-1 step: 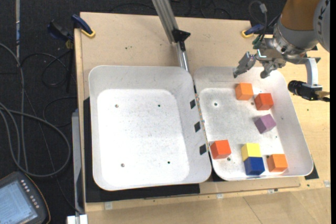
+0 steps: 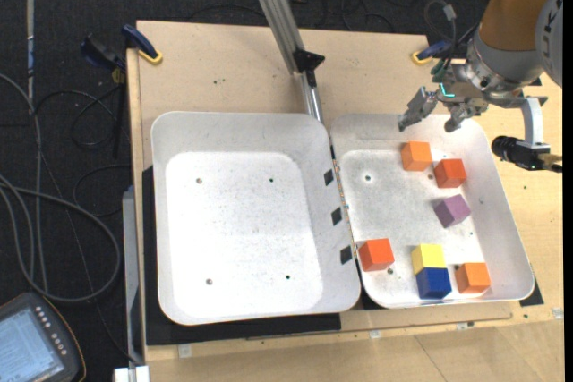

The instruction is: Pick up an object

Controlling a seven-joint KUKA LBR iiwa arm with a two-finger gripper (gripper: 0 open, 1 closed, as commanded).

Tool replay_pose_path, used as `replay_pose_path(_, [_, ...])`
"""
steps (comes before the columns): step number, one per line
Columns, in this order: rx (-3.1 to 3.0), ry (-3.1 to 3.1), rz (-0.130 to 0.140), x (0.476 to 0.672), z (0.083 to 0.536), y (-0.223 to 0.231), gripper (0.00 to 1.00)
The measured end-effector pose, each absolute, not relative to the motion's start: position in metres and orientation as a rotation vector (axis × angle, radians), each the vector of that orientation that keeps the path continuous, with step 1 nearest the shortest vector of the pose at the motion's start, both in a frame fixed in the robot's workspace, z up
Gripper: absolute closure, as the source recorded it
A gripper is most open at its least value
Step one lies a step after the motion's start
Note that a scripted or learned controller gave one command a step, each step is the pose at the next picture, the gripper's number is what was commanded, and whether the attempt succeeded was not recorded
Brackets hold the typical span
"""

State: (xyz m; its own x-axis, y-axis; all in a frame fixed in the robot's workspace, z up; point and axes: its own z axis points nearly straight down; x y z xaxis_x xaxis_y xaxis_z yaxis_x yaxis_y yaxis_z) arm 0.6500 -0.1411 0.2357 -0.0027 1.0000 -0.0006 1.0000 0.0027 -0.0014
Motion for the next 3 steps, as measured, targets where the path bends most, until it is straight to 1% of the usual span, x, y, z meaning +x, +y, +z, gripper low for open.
replay_pose_path(1, [-2.219, -2.221, 0.005, 0.652, 0.192, -0.141, 0.0])
replay_pose_path(2, [-2.22, -2.217, 0.006, 0.652, 0.134, -0.15, 0.0])
replay_pose_path(3, [-2.236, -2.234, -0.014, 0.658, 0.122, -0.152, 0.0])
